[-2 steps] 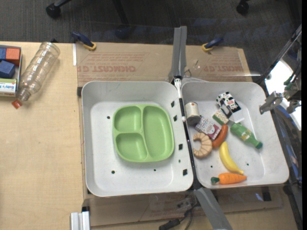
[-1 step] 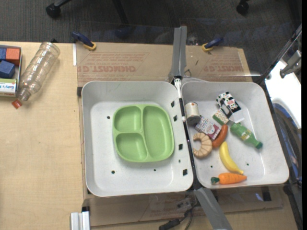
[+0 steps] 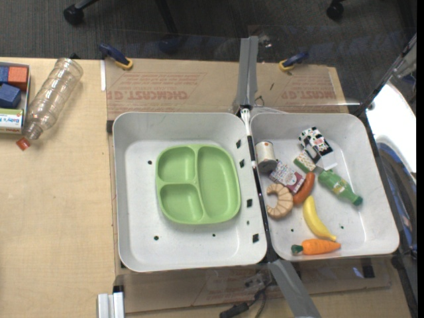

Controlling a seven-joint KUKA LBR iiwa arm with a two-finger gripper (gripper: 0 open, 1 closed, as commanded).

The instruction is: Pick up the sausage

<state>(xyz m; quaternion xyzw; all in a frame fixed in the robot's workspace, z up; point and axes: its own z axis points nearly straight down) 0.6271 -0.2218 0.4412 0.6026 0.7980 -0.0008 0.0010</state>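
Now the sausage (image 3: 305, 187) lies in the right bin (image 3: 377, 177), near its middle, tilted. Its lower end touches the croissant (image 3: 279, 200) and its upper end is partly under a small pink packet (image 3: 285, 175), so its full length is hard to see. Just beside it on the right is the green bottle (image 3: 339, 186). Below lie the banana (image 3: 317, 220) and the carrot (image 3: 317, 247). A small can (image 3: 265, 154) and a black-and-white cow toy (image 3: 313, 143) are higher up; the cow's details are blurred. The left bin (image 3: 132, 197) holds a green divided plate (image 3: 197, 184). About the gripper's fingers, I cannot tell
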